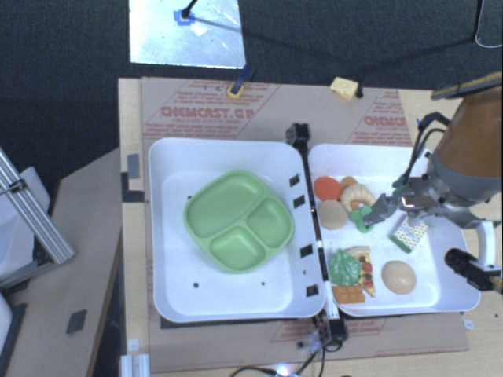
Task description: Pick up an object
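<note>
The right bin [440,167] holds several toy foods. An orange-red tomato [327,187] lies next to a tan pretzel [357,195], with a beige round piece [332,214] below them. My gripper [380,210] reaches in from the right, low over the bin's middle. Its tip is right beside a small green piece [362,221], which it partly covers. A green-and-white box [409,235] lies just under the wrist. Toward the front are a lettuce leaf [343,268], a pizza slice [363,262], an orange waffle [348,294] and a beige bun [398,276].
The left bin [169,289] carries a green divided plate [238,221]. A black divider with clips [308,210] runs between the bins. The arm's grey body [471,163] hangs over the right bin's far right side. A yellow block [343,88] lies on the cardboard behind.
</note>
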You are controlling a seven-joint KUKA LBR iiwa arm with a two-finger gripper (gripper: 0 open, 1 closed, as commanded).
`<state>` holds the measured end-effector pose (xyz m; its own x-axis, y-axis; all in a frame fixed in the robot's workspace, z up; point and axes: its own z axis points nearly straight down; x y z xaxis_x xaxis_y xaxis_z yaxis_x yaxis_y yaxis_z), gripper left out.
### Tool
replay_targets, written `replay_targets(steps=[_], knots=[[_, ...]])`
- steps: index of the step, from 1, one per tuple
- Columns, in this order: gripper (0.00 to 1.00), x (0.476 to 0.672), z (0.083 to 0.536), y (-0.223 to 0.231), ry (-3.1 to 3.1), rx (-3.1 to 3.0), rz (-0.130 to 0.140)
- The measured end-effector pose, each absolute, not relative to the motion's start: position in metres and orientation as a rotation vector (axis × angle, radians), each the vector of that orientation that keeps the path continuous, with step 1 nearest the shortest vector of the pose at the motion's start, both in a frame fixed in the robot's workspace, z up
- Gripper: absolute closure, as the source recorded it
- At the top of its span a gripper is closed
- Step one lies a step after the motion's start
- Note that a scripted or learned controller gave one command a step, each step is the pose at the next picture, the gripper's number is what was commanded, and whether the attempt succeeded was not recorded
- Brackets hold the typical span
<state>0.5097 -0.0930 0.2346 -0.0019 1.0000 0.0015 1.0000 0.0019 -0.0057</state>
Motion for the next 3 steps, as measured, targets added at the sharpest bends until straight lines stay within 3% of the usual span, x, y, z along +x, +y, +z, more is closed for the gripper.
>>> replay_targets(steps=[1,3], knots=[[0.00,0.511,0.238,-0.093,-2.226,-2.219,-0.002],[0.00,0.506,0.135,-0.087,-2.220,-2.217,0.003]])
